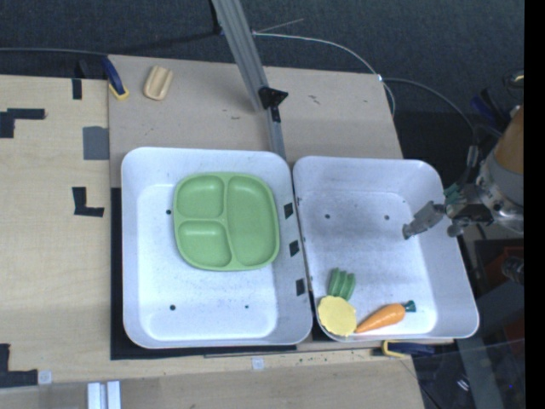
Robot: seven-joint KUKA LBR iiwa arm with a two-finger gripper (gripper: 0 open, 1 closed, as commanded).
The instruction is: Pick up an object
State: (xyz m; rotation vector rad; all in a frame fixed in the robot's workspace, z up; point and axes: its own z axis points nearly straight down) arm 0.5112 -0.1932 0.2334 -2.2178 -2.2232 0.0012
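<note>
From my station I see the gripper [423, 222] hanging over the right edge of the right bin [366, 173], reaching in from the right; I cannot tell from this angle how it is set, and nothing is visibly caught in it. Under and around it the floor of that bin is bare white. The objects sit well apart from it, along the bin's near wall: an orange toy carrot [381, 317] lying on its side, a round yellow piece [337, 315] just left of it at the near left corner, and a small green ribbed piece [341, 284] touching the yellow one on its far side. The left bin [140, 254] sits side by side with the right one and contains a green divided plate [226, 221], lying flat in its far half.
</note>
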